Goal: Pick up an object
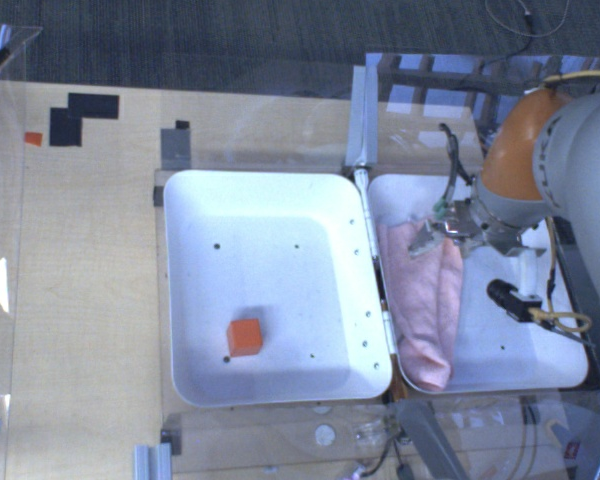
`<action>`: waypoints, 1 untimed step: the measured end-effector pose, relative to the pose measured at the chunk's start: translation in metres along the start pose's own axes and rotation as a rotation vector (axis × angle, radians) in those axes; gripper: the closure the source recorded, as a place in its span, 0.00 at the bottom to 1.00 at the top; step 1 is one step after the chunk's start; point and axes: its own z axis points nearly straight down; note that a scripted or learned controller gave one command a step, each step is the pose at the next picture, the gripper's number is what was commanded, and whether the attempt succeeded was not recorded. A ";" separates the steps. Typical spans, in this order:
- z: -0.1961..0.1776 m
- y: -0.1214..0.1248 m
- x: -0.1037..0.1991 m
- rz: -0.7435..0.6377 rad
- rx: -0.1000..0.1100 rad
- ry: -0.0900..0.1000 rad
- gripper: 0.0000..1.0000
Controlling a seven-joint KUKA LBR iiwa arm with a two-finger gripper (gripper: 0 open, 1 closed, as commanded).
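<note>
A pink cloth stretches in a long strip down the left side of the right bin, and its lower end overlaps the bin's front rim. My gripper is at the cloth's top end, shut on a bunched fold of it. The cloth trails from the fingers toward the front. An orange cube lies in the left bin, near the front left, far from the gripper.
The two bins meet at a raised divider just left of the cloth. Black blocks and a small orange tile lie on the bench at far left. A metal frame stands behind the bins.
</note>
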 end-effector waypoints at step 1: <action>0.006 0.035 -0.003 -0.192 -0.002 -0.001 0.00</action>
